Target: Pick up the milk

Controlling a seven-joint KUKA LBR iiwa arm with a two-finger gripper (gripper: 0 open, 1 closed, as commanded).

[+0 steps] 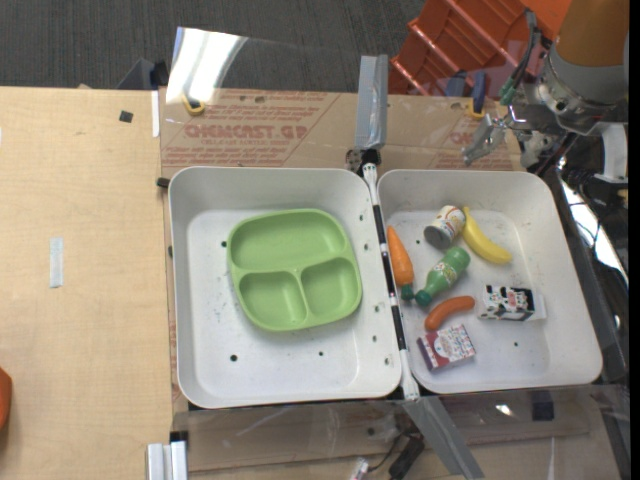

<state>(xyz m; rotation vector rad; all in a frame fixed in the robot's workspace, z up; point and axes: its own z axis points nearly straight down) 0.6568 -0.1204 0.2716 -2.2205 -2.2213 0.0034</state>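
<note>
The milk [512, 303] is a small white carton with black cow patches. It lies on its side near the right wall of the right bin [575, 298]. My gripper [486, 138] hangs above the bench behind that bin's far rim, well up and back from the milk, with nothing seen in it. The grey arm with its orange band [592, 13] comes in from the top right corner.
Sharing the right bin are a carrot [400, 258], a green bottle [443, 273], a can [445, 226], a banana [486, 240], a red sausage [449, 311] and a pink box [447, 348]. The left bin [200, 348] holds a green divided plate [295, 268].
</note>
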